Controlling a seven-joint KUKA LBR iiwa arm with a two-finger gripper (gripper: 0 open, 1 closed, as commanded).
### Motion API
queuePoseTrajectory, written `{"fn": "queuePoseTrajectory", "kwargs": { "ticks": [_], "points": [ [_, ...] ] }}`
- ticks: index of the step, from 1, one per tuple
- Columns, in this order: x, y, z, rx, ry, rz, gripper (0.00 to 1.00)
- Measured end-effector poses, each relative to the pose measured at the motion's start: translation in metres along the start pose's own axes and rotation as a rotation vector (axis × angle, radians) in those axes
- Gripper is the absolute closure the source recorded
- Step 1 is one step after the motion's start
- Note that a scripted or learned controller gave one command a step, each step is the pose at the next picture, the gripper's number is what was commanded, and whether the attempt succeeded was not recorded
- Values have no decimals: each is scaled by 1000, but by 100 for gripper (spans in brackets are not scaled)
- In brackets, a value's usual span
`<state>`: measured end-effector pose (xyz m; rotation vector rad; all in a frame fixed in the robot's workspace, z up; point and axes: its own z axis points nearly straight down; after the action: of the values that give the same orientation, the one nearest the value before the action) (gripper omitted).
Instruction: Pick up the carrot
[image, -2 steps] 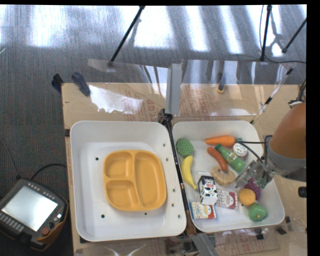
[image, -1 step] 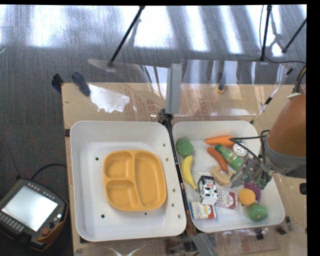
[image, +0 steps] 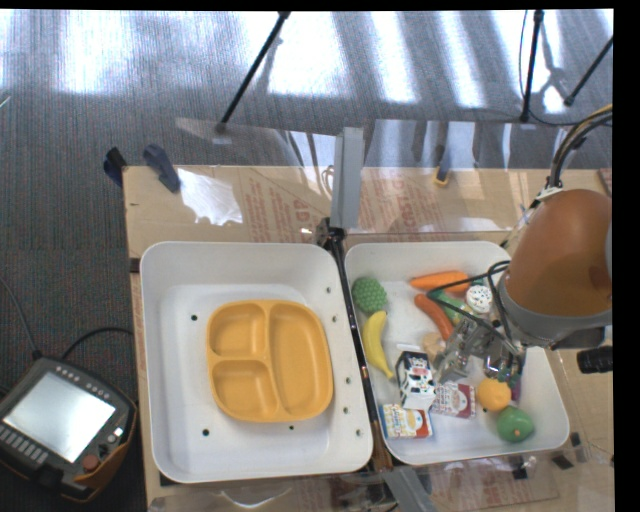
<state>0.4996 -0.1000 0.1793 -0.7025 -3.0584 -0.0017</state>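
the metal two-finger gripper (image: 470, 345) hangs low in the right shallow white bin (image: 555, 415), just beside the long orange carrot (image: 434, 314). whether it is clenched or released i cannot tell.

The desk (image: 250, 205) is brown with clear plastic over it. Behind the desk, grey carpet (image: 60, 200) carries bright stripes of light (image: 110, 55), and thin black stand legs (image: 255, 65) rise there. Left of the desk, a handheld screen (image: 60, 425) lies on the carpet.
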Motion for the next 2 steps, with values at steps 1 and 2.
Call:
{"fn": "queuePoseTrajectory", "kwargs": {
  "ticks": [1, 2],
  "points": [
    [3, -48, -26, 0, -5, -145, 100],
    [-29, -113, -201, 2, -16, -315, 100]
  ]
}}
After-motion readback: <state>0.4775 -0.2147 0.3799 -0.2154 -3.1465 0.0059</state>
